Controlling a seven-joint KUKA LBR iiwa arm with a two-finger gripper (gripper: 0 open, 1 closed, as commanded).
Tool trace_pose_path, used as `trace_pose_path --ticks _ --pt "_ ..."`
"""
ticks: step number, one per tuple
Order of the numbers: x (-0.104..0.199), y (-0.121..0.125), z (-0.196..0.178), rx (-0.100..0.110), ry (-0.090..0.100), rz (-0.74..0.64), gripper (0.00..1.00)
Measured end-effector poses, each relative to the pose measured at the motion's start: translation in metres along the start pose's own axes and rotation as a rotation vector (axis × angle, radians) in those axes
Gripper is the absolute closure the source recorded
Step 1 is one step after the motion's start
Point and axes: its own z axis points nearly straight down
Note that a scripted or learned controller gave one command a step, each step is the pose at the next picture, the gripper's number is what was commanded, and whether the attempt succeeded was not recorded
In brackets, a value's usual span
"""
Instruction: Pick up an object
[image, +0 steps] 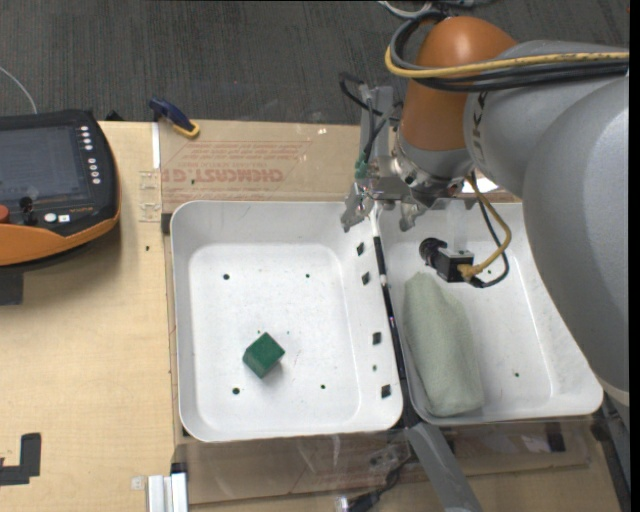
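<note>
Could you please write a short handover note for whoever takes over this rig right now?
Gripper: raised near the far end of the wall between the two bins, with nothing visible between its fingers.
Small green cube: lying loose on the floor of the left white bin, toward its near side, well away from the gripper.
Pale grey-green folded cloth: lying lengthwise in the right white bin, along its left wall, untouched.
Done: nothing picked yet.
Left: choose an object, descend on it, close, lift. The cube looks like the easier grasp, standing apart from the walls.
</note>
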Motion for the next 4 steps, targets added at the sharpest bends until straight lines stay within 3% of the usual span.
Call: trace_pose_path --ticks 1,2,3,4 --pt "-0.019 0.01 0.0 -0.003 0.0 -0.233 0.0" --pt "-0.041 -0.005 -0.006 -0.001 0.0 -0.223 0.0" --pt "0.03 -0.004 0.029 -0.012 -0.013 -0.117 0.0" --pt "-0.042 -0.047 0.0 -0.003 0.0 -0.532 0.0"
